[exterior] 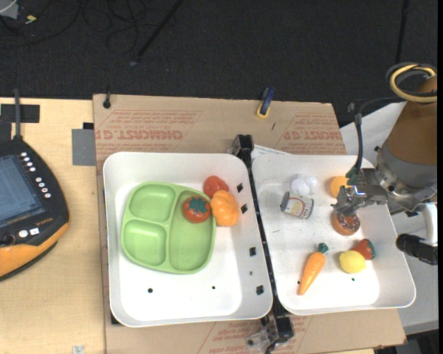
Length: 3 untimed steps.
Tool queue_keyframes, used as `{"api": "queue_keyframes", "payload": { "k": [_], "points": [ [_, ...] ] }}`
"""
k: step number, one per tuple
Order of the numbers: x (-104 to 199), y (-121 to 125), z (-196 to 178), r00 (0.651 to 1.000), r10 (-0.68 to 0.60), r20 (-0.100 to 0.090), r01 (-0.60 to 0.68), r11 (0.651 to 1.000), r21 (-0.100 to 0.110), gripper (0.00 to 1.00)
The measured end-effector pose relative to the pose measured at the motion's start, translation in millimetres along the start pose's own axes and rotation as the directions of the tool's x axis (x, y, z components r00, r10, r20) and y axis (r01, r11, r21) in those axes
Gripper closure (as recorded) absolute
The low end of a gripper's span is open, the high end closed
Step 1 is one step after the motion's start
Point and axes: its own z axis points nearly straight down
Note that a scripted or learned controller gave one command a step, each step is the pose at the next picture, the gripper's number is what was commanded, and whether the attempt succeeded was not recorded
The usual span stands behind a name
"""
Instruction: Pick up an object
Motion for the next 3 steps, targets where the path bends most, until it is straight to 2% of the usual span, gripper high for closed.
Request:
{"api": "queue_keyframes", "payload": {
  "k": [1, 3],
  "points": [
    [-1.6, 0.6, -15.9, 1.0, 0.001, -0.001, -0.001, 1.0, 0.003, 1.0],
    [83.6, 57.6, -2.7, 1.0, -0.004, -0.002, 0.004, 1.0, 0.004, 1.0]
  ]
}}
